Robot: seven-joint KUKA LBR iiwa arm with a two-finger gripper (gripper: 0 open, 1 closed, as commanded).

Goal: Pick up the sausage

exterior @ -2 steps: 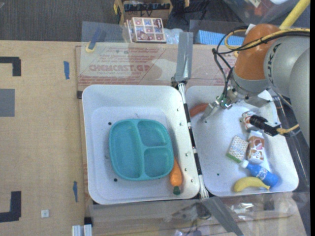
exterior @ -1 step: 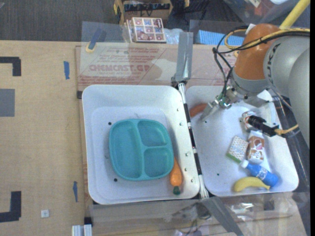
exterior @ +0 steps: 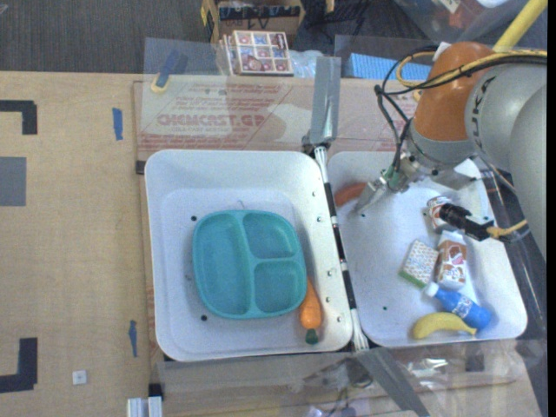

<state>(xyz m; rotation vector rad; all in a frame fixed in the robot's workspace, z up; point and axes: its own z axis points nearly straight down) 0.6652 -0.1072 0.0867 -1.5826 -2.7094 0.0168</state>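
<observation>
The sausage (exterior: pixel 348 193), short and reddish-orange, lies in the far left corner of the right bin (exterior: pixel 382 311), close to the wall between the two bins. My gripper (exterior: pixel 369 199) reaches down and to the left from the orange-banded wrist. Its tip sits just right of the sausage, at or very near the sausage's right end. The view does not show the sausage held between the jaws.
The right bin also holds a small checkered box (exterior: pixel 419 262), a brown and white packet (exterior: pixel 451 264), a blue bottle (exterior: pixel 461 306), a banana (exterior: pixel 443 325) and a small jar (exterior: pixel 438 208). In the left bin (exterior: pixel 174 189) lie a teal divided plate (exterior: pixel 250 263) and a carrot (exterior: pixel 311 308).
</observation>
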